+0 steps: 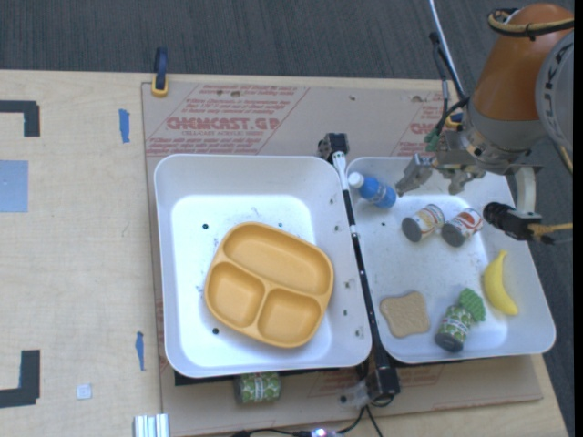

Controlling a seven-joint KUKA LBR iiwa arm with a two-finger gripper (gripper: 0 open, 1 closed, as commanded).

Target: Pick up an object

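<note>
The arm (524,71) enters at the upper right, cut off by the frame edge, and its orange band hides much of the wrist. The gripper (440,177) hangs over the far edge of the right bin (537,335); its fingers are spread apart with nothing between them. Just below it two cans lie on their sides, touching: a grey-ended can (424,222) and a red-and-white can (462,227), both with long axes running from lower left to upper right. A blue-capped bottle (373,190) lies near the bin's far left corner, its cap pointing up-left. A banana (498,284) lies by the right wall, roughly upright in view. A toast slice (404,314) and a green bottle (458,320) sit near the front. The left bin (173,271) holds a yellow divided plate (268,283). A green can (259,388) is half hidden under that bin's front rim.
</note>
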